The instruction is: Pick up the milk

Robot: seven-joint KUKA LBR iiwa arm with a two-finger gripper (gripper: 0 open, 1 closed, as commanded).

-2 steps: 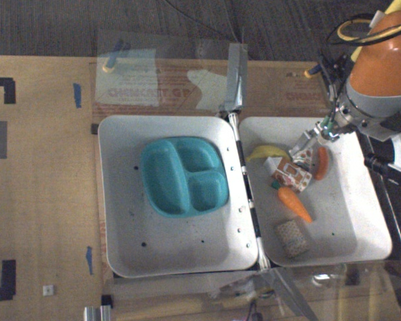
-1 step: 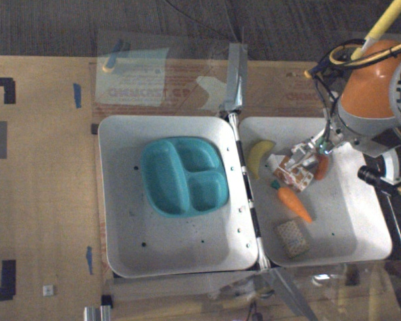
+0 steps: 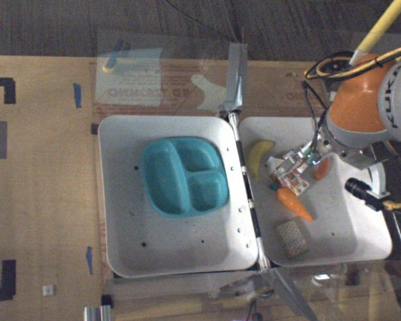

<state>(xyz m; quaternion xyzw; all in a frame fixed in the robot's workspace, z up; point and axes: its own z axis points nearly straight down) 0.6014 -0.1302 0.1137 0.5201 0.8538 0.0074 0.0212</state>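
Lighting is even and moderately bright, diffuse from overhead; the white bins (image 3: 120, 246) read clean without blown highlights. Soft, short shadows sit under the teal divided plate (image 3: 185, 176) and beneath the arm (image 3: 364, 109). A clear sheet (image 3: 160, 79) at the top shows faint glare, and the frame is slightly soft and grainy, small items in the right bin blurred.

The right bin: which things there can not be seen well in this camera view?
- Pincer: small and blurred against the clutter, so its state is unclear.
- Milk: cannot be identified; the pale shapes under the pincer are too blurred.
- Red thing: partly covered by the arm.
- Right bin: far right rim hidden by arm and cables.
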